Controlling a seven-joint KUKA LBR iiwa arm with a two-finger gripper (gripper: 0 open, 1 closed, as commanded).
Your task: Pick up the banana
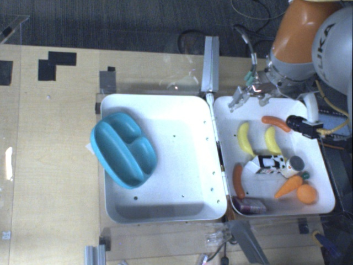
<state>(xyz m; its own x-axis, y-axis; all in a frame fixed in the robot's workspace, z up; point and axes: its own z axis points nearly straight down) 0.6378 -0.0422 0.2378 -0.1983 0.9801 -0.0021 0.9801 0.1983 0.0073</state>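
Two bananas (245,139) beside carrot (288,187)

Two white bins sit side by side: the left bin (165,203) and the right bin (325,197). The left holds one blue divided dish (123,148). The right holds two bananas (245,138) (272,139), two carrots (288,187) (276,123), one sausage (237,181), one orange fruit (307,194) and one black-and-white card (270,163).

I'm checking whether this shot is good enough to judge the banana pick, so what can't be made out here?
- End effector: small and blurred in the camera view; open or shut cannot be told.
- Arm: cut off by the top and right edges.
- Black-and-white item beside the bananas: too small to identify.
- Dark object at the right bin's near wall: blurred, unidentifiable.
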